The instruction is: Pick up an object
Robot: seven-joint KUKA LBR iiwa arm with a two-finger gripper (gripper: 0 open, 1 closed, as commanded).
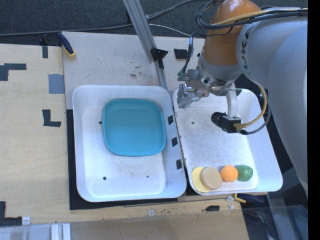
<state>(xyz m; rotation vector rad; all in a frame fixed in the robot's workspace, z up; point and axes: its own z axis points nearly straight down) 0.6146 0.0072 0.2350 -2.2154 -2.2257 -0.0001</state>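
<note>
Camera view: end effector (186,97) sits at the top-left corner of the right bin (265,154), close to the divider w/ the left bin (85,149). Whether its grip is released or clenched, cannot tell at this angle & blur; nothing visible in it. Grey arm (280,54) w/ orange band (227,31) comes in from the right, wrist over the upper part of the right bin.

Candidate objs all bunched along the right bin's bottom edge, well apart from the end effector: yellow flat piece (198,180), tan round piece (211,178) lying partly on it, orange ball (229,174) just beside, green ball (245,172) next to that, touching or nearly. Left bin holds a teal plate (134,127), lying flat, roughly centred in the upper half.

Step in hand, my read: approach/positioning, no grasp made yet. Tool is over bare bin floor, not over any obj.

Next move calls for: travel toward the bottom edge of the right bin, pick one target. Orange ball looks the best bet, round & on top of nothing, but neighbours crowd both sides so the descent needs to be well centred. Risk: nudging the cluster against the bin wall & closing on nothing
</note>
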